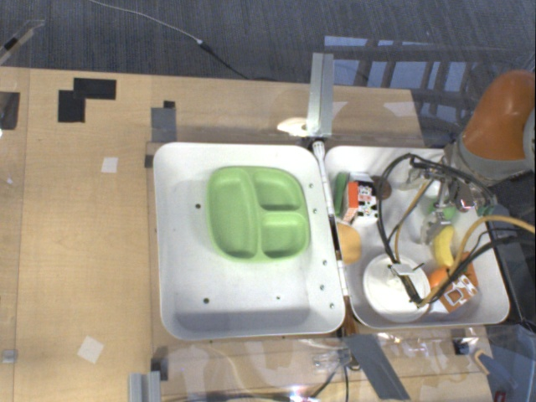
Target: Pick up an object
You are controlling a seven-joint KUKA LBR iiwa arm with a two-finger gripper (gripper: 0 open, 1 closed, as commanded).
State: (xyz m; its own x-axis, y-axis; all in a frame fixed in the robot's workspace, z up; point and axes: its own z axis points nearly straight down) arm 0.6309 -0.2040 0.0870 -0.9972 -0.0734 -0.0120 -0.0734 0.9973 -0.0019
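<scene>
Left bin has bare floor all round the green divided plate at its centre, widest at front & left, whereas right bin is crowded w/ white bowl, banana, carrot & red-white packet, little floor free.

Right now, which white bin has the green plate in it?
The bin on the picture's left, far from the arm; the other bin holds small things instead.

Yellow banana lies beside orange carrot in the right bin.
</scene>
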